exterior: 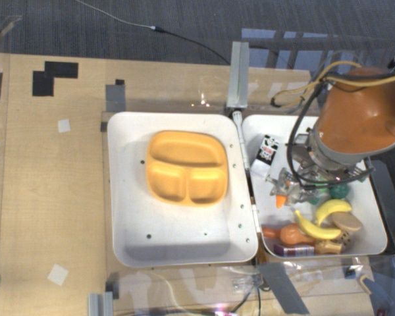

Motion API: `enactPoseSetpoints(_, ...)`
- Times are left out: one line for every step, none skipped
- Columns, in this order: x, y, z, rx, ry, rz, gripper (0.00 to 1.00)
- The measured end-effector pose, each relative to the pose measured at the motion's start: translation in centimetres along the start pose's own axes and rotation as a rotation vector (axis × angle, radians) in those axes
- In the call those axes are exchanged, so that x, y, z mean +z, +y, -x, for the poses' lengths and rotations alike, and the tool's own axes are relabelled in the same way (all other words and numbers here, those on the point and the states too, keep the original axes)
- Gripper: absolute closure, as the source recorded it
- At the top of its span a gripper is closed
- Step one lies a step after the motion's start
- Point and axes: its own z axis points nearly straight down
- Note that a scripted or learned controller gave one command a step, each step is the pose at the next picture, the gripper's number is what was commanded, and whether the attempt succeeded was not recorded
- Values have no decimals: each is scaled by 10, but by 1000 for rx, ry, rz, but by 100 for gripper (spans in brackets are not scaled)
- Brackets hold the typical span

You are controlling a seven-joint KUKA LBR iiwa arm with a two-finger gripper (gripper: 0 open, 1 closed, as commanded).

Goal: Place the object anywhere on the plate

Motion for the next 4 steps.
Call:
enactPoseSetpoints(7,49,51,-159,0,2,100)
enactPoseSetpoints(7,42,108,-294,-1,1,100)
enactPoseSetpoints(7,41,107,-291,-1,1,0)
enactPoseSetpoints(-3,41,111,-288,-7,-2,100)
